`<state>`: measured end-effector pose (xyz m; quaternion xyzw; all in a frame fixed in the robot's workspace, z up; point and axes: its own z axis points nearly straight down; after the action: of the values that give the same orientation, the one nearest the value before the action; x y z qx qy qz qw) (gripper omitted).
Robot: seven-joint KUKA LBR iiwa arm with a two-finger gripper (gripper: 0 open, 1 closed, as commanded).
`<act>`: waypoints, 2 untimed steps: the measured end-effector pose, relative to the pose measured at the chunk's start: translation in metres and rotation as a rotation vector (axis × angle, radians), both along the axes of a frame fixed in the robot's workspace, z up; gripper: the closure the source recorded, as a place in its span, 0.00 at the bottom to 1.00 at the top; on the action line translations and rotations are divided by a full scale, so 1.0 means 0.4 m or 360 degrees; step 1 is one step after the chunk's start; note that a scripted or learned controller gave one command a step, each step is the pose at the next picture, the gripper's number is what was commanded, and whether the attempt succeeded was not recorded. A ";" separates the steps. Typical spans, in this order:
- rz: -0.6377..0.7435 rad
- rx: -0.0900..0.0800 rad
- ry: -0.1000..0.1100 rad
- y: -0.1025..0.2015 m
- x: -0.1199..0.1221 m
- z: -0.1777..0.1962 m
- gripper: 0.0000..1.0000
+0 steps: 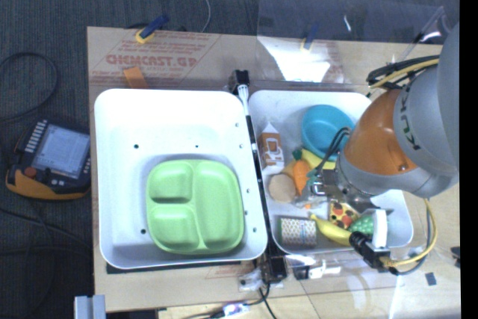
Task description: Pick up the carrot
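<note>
End effector (323, 184): low in the right bin, just right of the carrot. I cannot tell how it is set.
Arm (388, 146): grey with an orange band, reaching in from the right over the right bin.
Carrot (300, 174): orange, near the middle of the right bin, just beside the end effector.
Bowl (323, 125): blue, at the back of the right bin, behind the carrot.
Banana (332, 229): yellow, near the front of the right bin, below the arm.
Can (298, 231): lying on its side at the front, left of the banana.
Right bin (263, 104): white, full of small things.
Plate (196, 205): green with parts, in the left bin.
Left bin (149, 112): white, touching the right bin.
Counter (172, 60): brown board under both bins.
</note>
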<state>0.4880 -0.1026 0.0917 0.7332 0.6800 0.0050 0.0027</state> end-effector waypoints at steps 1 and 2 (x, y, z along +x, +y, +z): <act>-0.0501 0.0010 0.0008 0.014 0.007 -0.001 1.00; -0.0941 0.0016 -0.0006 0.027 0.006 -0.001 1.00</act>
<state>0.4904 -0.0917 0.0915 0.8996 0.4367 0.0086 0.0017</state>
